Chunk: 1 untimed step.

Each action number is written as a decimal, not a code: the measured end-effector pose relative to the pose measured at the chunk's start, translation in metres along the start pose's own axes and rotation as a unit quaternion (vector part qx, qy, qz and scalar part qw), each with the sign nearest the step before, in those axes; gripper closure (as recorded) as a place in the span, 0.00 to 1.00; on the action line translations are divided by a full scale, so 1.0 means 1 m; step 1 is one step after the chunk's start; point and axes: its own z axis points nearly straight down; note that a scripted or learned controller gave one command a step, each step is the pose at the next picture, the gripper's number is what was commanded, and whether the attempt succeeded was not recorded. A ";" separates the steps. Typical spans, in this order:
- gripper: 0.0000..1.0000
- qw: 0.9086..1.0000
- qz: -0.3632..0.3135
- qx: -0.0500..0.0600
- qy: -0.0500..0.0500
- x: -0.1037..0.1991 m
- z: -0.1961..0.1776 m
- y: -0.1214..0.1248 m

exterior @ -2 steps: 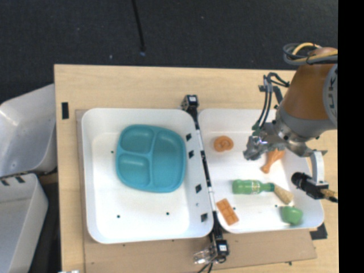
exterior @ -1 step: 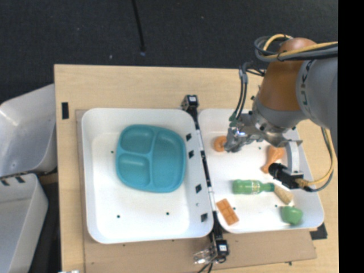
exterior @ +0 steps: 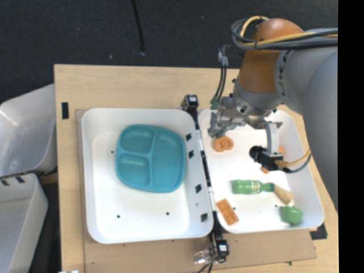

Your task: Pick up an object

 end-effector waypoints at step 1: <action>1.00 1.000 -0.001 0.000 0.001 0.056 -0.012 0.025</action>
